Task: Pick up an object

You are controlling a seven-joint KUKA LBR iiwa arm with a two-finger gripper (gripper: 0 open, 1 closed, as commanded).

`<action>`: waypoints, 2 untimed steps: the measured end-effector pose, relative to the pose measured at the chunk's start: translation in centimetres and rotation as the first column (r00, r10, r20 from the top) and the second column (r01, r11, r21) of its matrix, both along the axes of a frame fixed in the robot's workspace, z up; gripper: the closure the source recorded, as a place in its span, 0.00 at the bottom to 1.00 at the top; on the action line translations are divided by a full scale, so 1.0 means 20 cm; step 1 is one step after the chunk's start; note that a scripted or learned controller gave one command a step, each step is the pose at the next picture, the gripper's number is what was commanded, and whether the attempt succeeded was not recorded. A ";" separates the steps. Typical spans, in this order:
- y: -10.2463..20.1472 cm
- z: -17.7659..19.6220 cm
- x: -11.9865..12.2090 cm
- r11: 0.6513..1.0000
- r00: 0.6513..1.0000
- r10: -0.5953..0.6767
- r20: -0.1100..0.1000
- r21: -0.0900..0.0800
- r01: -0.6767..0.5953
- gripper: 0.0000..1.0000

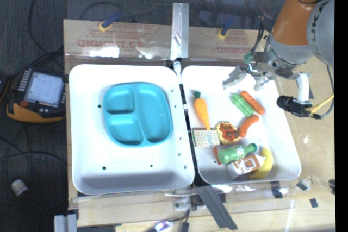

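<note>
The bench carries a clear plastic sheet along its far edge with faint red printing, too blurred to read; two shallow white bins sit side by side on it. The left bin holds a blue divided plate with three compartments; the right bin holds all the small items. The arm, grey with an orange band, comes in from the right and hangs over the far right corner of the right bin; its gripper has both fingers spread apart with nothing between them, above bare white floor near the bin's far wall.

Near the bin's front wall stands a small carton with a printed face, its writing too small to read; a green bottle with a red label, also unreadable, lies just behind it; a yellow banana curves against the carton's right side. A carrot lies near the divider between the bins; a green pod and an orange sausage-like piece lie side by side, nearest the gripper; a red pepper lies below them; a round pizza-like toy sits beside a speckled square pad.
</note>
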State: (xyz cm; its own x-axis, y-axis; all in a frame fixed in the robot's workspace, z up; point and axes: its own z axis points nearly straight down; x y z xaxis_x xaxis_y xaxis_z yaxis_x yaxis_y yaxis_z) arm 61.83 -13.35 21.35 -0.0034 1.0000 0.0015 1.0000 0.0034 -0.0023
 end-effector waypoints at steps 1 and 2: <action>0.01 0.04 0.00 1.000 1.000 0.003 -0.002 0.003 -0.003 1.00; 0.15 -0.29 -0.18 0.929 0.929 0.370 0.001 0.001 -0.370 1.00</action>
State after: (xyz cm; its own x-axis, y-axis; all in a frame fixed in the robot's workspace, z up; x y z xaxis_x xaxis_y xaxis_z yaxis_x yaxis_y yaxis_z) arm 58.26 -10.36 15.61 -0.3729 0.9279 0.0020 0.9279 0.3729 -0.0010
